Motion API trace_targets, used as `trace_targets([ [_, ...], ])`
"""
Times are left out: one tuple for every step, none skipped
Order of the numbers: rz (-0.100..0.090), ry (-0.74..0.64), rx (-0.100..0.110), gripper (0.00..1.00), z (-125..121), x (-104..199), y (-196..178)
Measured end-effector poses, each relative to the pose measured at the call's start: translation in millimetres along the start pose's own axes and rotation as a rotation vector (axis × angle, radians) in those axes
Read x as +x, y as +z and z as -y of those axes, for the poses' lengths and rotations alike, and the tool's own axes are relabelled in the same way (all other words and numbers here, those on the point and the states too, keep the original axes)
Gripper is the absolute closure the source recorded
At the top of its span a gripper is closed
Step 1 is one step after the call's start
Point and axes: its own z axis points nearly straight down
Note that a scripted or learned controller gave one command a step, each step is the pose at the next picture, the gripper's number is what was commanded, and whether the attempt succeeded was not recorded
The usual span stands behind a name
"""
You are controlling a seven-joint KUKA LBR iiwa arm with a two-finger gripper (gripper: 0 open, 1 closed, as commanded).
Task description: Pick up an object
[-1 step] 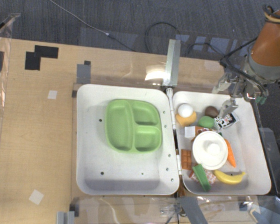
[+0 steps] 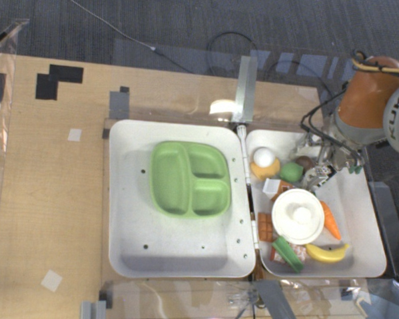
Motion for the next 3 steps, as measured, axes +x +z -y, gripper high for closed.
trace_targets([
  [0.013,0.176,0.004,0.00,22.0,59.7,3.5],
  [0.015,0.061,0.003,0.00,-50.6,53.2,2.7],
  [0.014,0.004,0.004,0.00,-19.1,72.3,2.8],
])
